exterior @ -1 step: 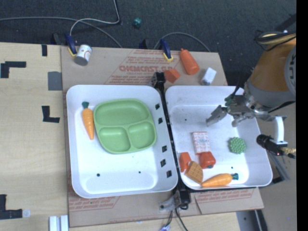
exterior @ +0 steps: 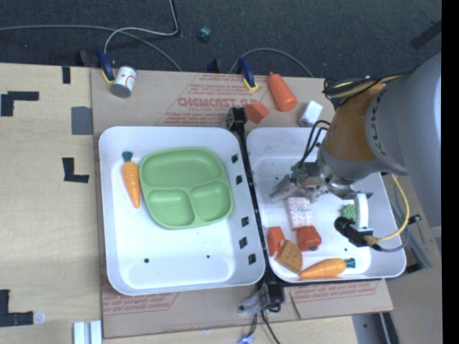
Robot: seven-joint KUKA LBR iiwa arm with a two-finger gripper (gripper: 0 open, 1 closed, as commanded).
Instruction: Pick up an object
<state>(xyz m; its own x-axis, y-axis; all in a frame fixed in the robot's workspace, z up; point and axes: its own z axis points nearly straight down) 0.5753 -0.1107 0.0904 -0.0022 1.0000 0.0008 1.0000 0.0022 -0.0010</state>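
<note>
Fingers (exterior: 301,192) hover above upright white packet (exterior: 300,211), long axis near-vertical.

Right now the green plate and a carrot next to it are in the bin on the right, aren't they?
Not quite. The green plate and the carrot next to it are in the bin on the left, not the right. The camera view shows them there, with the carrot lying just left of the plate.

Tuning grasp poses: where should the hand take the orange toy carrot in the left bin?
Grip the long orange toy carrot with the green top across its thick upper half, coming straight down. It lies flat, lengthwise beside the green divided plastic plate; close across its narrow width, though the plate-side gap looks tight.
</note>
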